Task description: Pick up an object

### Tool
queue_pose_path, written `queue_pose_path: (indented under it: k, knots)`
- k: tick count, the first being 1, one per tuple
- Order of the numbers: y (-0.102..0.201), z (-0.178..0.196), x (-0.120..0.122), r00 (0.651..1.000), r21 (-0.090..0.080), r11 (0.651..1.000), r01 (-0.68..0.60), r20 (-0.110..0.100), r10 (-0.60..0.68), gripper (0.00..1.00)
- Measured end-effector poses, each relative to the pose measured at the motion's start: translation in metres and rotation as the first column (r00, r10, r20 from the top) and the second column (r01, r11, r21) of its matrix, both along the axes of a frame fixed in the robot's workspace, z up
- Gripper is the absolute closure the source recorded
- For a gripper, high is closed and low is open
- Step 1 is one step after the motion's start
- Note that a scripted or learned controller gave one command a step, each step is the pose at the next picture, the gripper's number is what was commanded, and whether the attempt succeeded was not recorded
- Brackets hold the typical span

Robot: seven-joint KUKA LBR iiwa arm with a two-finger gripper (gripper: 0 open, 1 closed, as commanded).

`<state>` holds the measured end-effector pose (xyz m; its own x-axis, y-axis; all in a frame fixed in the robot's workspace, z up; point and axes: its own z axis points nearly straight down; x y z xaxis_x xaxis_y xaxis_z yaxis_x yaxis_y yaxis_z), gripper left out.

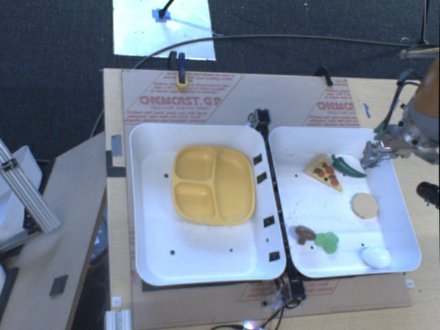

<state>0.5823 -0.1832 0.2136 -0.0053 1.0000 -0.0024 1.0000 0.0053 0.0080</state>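
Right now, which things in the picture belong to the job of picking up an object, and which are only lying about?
Belong to the job:
gripper, at the right bin's far right edge
pizza slice
green pepper
round cookie
brown mushroom
green lettuce piece
white egg
right bin, which holds them

Just lying about:
yellow divided plate
left bin
clamp

Red "CHEMCAST GP" printed on the clear protective sheet point(206, 91) behind the left bin point(148, 205). Same red lettering, partly cut off, behind the right bin point(405, 212).
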Motion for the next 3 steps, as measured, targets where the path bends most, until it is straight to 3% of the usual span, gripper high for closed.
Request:
queue_pose_path:
  k: [1,3]
  knots:
    - [-0.003,0.064,-0.003,1.000,0.000,1.000,-0.001,0.001,0.001,1.00]
    - [0.090,0.055,0.026,1.000,0.003,1.000,-0.004,-0.004,0.004,1.00]
